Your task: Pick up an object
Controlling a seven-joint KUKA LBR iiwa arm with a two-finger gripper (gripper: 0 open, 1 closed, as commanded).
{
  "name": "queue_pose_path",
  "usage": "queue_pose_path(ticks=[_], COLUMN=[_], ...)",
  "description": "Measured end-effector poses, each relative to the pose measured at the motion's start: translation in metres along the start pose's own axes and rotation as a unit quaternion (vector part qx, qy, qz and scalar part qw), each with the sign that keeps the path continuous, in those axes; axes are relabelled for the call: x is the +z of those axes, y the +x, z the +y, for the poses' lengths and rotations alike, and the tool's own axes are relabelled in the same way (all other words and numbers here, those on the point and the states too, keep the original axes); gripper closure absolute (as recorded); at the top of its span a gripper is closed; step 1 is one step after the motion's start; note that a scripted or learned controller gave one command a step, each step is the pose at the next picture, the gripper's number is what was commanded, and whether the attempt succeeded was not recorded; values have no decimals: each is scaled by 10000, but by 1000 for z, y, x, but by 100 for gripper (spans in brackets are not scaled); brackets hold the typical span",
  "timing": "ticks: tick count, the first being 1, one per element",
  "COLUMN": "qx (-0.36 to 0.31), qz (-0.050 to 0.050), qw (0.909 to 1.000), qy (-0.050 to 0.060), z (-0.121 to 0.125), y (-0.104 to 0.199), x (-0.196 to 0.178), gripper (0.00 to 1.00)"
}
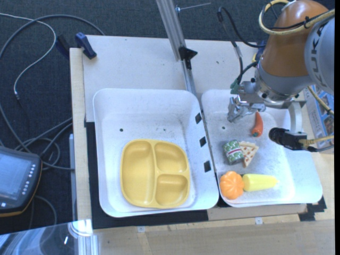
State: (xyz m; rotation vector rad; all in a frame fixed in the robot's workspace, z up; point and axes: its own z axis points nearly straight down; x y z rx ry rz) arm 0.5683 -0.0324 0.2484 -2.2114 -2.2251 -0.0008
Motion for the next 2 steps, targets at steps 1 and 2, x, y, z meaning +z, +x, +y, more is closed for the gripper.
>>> queue_pose_path(ticks=[1,2], qx=[2,4], qz=[-3,-1], qw=[10000,10000], qy=[11,8], z=[-16,-35], y=[47,90], x=[14,14], gripper=[100,100])
